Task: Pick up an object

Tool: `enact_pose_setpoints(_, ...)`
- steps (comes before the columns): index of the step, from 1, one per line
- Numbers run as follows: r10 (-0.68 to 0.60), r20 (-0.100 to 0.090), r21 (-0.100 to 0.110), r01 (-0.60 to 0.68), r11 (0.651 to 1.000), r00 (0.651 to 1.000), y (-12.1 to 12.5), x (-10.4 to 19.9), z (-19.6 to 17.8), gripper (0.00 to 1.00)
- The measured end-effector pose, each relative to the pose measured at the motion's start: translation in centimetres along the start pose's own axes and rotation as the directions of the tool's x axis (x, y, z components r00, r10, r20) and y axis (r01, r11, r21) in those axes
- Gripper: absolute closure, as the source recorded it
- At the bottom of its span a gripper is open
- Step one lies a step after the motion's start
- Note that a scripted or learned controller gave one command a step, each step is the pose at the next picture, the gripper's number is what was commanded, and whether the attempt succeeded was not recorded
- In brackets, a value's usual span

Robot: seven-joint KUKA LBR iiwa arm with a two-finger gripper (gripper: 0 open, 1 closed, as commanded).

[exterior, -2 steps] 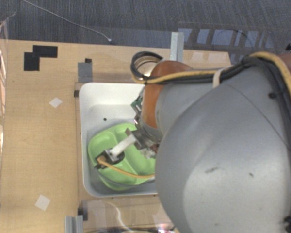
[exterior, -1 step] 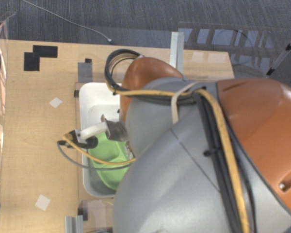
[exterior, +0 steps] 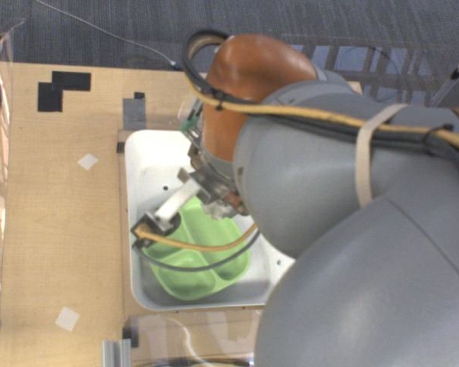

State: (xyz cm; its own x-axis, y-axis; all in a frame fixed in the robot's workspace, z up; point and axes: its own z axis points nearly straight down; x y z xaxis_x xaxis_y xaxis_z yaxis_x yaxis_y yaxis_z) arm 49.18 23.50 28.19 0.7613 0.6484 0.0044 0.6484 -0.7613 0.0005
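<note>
The grey arm (exterior: 352, 205) loomed closest, covering the bin's (exterior: 149, 167) right side. Its gripper (exterior: 214, 201) hung low over the middle of the bin. Whether the gripper was apart or together could not be told, and nothing could be seen clamped in it.

Just beneath it, in the bin's near end, lay a dish (exterior: 191, 270). It was pale lime green, smooth and glossy like plastic, and shallow with rounded walls and a raised ridge across its inside. Its far edge reached up to the gripper, but contact could not be told.

Beyond the bin's far end rose the arm's orange band (exterior: 252, 75). Left of the bin spread the tan bench (exterior: 61, 228), with black marks (exterior: 61, 89) past the bin's far left corner.
</note>
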Motion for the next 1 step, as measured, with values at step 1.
enact_pose_setpoints(1,0.407,-0.004,0.008,-0.407,0.913,0.913,-0.42,-0.16,16.92,1.00)
